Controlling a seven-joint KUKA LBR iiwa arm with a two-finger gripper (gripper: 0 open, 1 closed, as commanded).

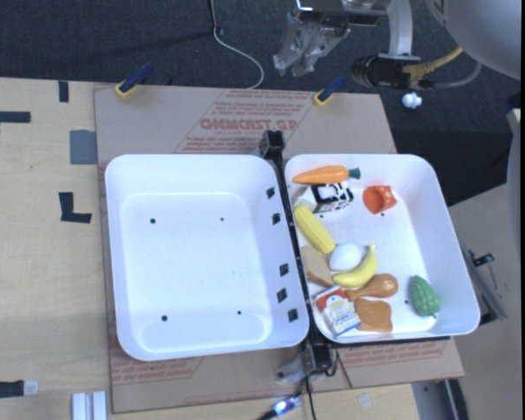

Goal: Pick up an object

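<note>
The right bin (437, 201) holds several toy foods: a carrot (319, 175), a black-and-white carton (332, 199), a red pepper (379, 199), a corn cob (314, 227), a white egg (345, 256), a banana (358, 272), a brown drumstick (376, 287), a green vegetable (424, 296) and a small red-and-white packet (337, 311). My gripper (299, 52) hangs high above the bench's far edge, well beyond the bins, with nothing seen between its fingers.
The left bin (192, 252) sits beside the right one on a cardboard sheet (245, 121). Blue-and-yellow clamps (133, 79) (331, 88) hold the sheet's far corners. A white cable (241, 51) trails across the dark floor behind.
</note>
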